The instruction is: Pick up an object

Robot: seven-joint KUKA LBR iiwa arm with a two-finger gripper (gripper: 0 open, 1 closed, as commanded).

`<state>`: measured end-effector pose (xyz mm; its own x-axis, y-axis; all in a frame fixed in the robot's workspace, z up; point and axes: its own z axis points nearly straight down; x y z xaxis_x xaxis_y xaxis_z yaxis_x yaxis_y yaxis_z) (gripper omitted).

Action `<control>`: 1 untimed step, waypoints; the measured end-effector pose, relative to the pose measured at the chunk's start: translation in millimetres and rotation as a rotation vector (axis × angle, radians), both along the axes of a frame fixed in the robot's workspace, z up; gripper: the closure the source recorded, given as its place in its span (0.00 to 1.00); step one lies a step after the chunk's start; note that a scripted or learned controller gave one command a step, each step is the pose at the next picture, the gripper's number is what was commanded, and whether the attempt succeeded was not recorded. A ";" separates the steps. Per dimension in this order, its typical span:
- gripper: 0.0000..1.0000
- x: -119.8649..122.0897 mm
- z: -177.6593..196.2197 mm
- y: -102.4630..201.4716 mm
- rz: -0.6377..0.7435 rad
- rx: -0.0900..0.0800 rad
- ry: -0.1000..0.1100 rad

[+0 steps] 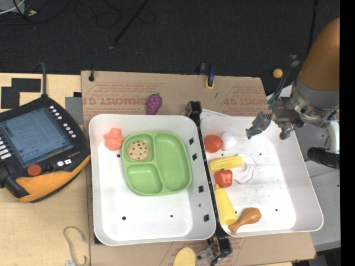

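My gripper [272, 127] hangs over the upper right part of the right bin [288, 176], its two dark fingers spread apart with nothing between them. To its left in that bin lie a red tomato [213, 143] and a white egg [229, 141]. Below them are a yellow corn cob [226, 163], a red pepper [223, 178], a yellow cylinder [224, 204] and a brown chicken drumstick [245, 219]. A white crumpled piece [246, 172] lies beside the corn.
The left bin [144, 215] holds a green divided plate [158, 163] with a cookie [137, 149] in one compartment, and an orange-pink toy [113, 139]. A purple grape bunch [154, 103] lies on the cardboard behind. A teach pendant [39, 146] sits far left. A yellow item [184, 256] lies below the bins.
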<state>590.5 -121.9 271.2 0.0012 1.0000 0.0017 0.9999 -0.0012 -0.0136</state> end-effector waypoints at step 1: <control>0.00 1.9 6.8 -0.2 0.002 -0.002 -0.012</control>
<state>592.4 -122.0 278.1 -0.0005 1.0000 -0.0003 1.0000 0.0005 -0.0011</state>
